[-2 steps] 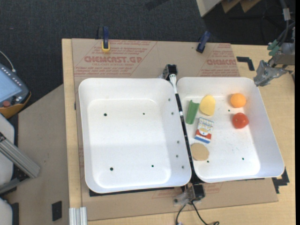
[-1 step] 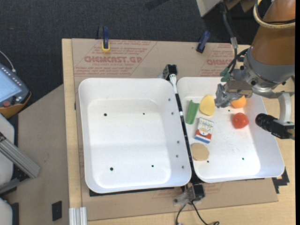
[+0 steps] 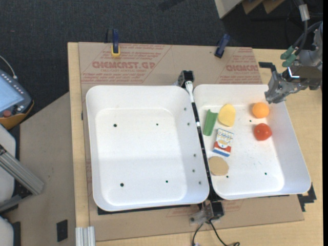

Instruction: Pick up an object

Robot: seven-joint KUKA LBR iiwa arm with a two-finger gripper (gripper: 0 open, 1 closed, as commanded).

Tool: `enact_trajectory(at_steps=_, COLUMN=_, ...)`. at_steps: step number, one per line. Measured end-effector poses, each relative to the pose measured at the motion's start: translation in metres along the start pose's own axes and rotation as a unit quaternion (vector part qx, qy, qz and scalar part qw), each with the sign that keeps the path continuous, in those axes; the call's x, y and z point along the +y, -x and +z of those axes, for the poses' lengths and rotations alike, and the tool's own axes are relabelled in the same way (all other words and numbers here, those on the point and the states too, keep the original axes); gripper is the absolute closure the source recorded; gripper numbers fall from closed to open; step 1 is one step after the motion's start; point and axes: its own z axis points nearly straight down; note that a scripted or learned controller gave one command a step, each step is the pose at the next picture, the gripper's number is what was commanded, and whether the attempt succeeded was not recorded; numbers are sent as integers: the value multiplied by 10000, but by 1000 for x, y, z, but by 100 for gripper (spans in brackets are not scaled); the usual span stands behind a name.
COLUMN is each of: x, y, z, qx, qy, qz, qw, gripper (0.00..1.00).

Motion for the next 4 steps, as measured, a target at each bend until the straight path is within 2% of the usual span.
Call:
enact_trajectory(at_steps=1, x=2, y=-11, z=138, qx=-5, qy=-174, qz=19, qw=9998, gripper=100)
enact_trajectory(at_steps=2, x=-1, y=-88, z=90, qx=8, qy=-80, qz=-31, qw=10000, gripper=100)
enact_trajectory(at_steps=3, x=21, y=-136, z=84, qx=-1, qy=-89, qz=-9, qw=10000, gripper=100)
enact_trajectory(at_steps=4, x=20, y=-134, z=74, qx=-3, qy=-87, qz=12, qw=10000, gripper=100)
